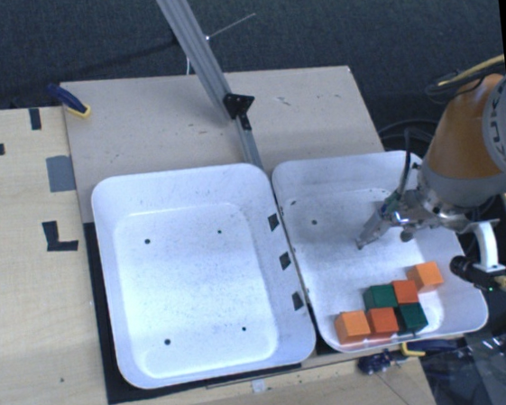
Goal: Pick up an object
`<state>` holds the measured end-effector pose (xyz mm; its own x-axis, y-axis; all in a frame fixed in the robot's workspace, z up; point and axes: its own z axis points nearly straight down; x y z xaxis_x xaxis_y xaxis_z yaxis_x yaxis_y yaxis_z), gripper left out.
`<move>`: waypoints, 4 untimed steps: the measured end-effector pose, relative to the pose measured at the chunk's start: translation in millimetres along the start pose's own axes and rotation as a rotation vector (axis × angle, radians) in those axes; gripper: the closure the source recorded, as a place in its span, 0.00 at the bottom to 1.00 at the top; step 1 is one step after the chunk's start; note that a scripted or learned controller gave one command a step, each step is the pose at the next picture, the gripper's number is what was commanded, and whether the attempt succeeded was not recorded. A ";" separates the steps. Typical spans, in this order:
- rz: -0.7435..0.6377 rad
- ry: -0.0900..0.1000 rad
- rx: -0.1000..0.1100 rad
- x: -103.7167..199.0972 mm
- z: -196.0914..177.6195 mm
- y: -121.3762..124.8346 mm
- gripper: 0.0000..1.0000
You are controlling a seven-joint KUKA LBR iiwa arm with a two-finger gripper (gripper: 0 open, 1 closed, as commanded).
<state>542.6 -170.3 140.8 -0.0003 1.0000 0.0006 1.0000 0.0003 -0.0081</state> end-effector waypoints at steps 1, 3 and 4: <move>-0.001 -0.002 -0.006 0.4 51.1 -0.3 0.00; -0.002 -0.001 -0.011 6.1 -8.1 8.8 1.00; -0.001 -0.002 -0.011 -0.8 -53.0 9.1 1.00</move>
<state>552.2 -171.2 193.7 -0.0014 1.0000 -0.0014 1.0000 0.0014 0.0032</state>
